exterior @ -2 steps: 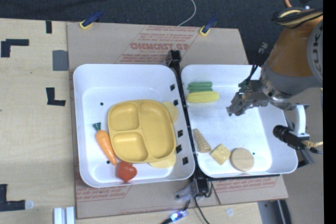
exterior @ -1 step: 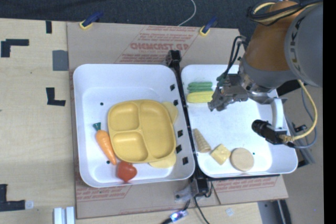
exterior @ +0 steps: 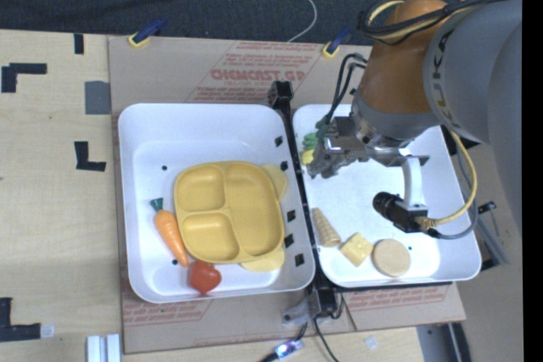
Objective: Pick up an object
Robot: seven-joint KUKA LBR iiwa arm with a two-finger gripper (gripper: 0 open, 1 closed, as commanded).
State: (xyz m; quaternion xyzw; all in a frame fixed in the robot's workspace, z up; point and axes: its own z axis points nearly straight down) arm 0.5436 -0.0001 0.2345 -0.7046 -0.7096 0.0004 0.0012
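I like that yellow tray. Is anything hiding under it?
A pale yellow piece pokes out from under the yellow tray. How much of it lies under the tray is covered.

Yellow divided plate [exterior: 229, 210], carrot [exterior: 170, 236] in left bin [exterior: 136, 182]; end effector [exterior: 325, 158] over right bin [exterior: 450, 263].

Slanted overhead view of both bins [exterior: 136, 182]

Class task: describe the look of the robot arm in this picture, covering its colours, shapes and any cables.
The arm is bulky and rounded, with a grey shell and a broad orange band above the wrist. Part of dark lettering runs along the grey shell by the band. Black cables loop over the orange part and down its side. The gripper is a small grey metal unit with dark fittings.
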